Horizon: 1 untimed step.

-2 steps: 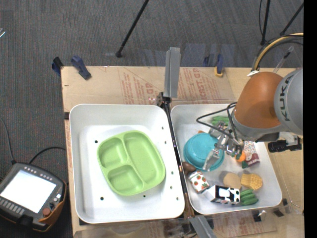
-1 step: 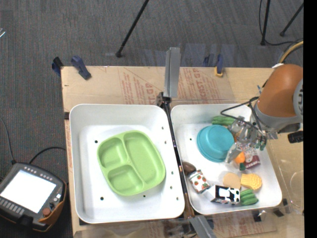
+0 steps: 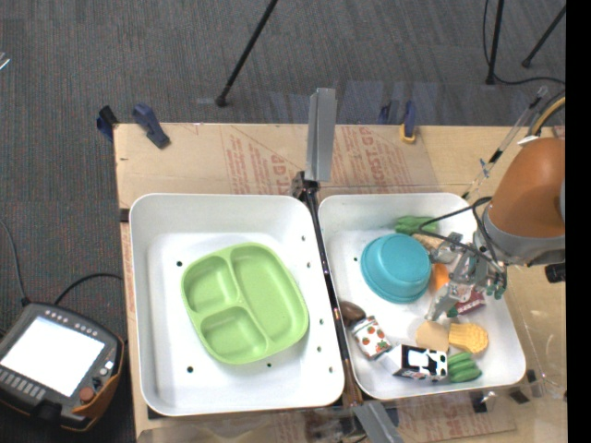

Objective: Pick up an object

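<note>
Two white bins stand side by side on the bench. The left bin (image 3: 148, 247) holds a green divided plate (image 3: 245, 303). In the right bin (image 3: 369, 210) a blue bowl (image 3: 396, 268) lies upside down near the middle. The gripper (image 3: 459, 289) hangs just right of the bowl, over a small red item (image 3: 472, 301). Near the front wall lie a yellow waffle-like piece (image 3: 467, 339), a black-and-white carton (image 3: 423, 362) and a strawberry-printed box (image 3: 372, 338). A green vegetable (image 3: 411, 224) lies behind the bowl.

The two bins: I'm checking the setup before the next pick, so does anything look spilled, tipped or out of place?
Nothing spilled. The blue bowl lies upside down in the right bin, among small items crowded by the gripper. The green divided plate sits askew in the left bin.
</note>
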Tool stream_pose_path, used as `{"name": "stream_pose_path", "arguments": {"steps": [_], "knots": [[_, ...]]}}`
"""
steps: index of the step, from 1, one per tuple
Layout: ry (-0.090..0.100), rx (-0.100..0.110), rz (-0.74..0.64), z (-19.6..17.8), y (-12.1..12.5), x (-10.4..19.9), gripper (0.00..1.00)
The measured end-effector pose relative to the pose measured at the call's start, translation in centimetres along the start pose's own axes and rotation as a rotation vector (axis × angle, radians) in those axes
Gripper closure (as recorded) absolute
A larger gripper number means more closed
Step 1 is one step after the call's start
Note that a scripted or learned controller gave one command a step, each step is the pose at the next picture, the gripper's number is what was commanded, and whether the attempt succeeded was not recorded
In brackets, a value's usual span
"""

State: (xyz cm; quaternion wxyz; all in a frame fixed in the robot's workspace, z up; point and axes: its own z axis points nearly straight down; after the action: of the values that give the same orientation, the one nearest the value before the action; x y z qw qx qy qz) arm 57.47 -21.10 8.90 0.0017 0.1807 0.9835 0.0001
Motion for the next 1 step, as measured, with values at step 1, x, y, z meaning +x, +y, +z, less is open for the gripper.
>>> {"name": "stream_pose_path", "arguments": {"steps": [1], "knots": [[-0.001,-0.001,-0.003,-0.98,0.19,-0.07,1.00]]}}
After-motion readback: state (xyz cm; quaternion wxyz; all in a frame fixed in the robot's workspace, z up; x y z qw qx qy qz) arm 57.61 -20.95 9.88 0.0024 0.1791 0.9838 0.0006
